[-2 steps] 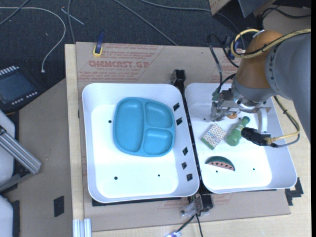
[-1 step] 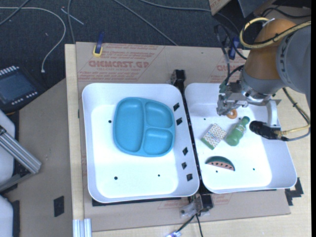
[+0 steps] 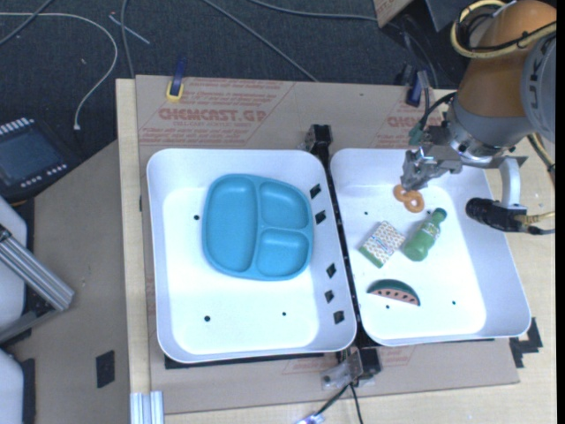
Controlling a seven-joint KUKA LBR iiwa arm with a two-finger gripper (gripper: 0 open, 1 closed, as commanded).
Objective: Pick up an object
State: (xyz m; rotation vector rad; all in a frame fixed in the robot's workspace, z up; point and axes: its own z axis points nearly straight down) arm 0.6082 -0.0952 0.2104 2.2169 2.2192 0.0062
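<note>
The left bin [image 3: 172, 263] is holding 1 blue tray [image 3: 258, 226]. The right bin [image 3: 494, 281] is carrying 4 items; the gripper [image 3: 415, 177] is hovering above the orange ring [image 3: 410, 199], grip unreadable.

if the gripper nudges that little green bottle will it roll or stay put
The green bottle lies on its side on the right bin's smooth floor, so it would probably roll or slide. It looks like a small toy, likely light. Its rounded body may slip from the gripper.

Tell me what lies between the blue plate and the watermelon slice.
In the camera view, the two bins' adjoining rims lie between the blue plate and the watermelon slice.
</note>
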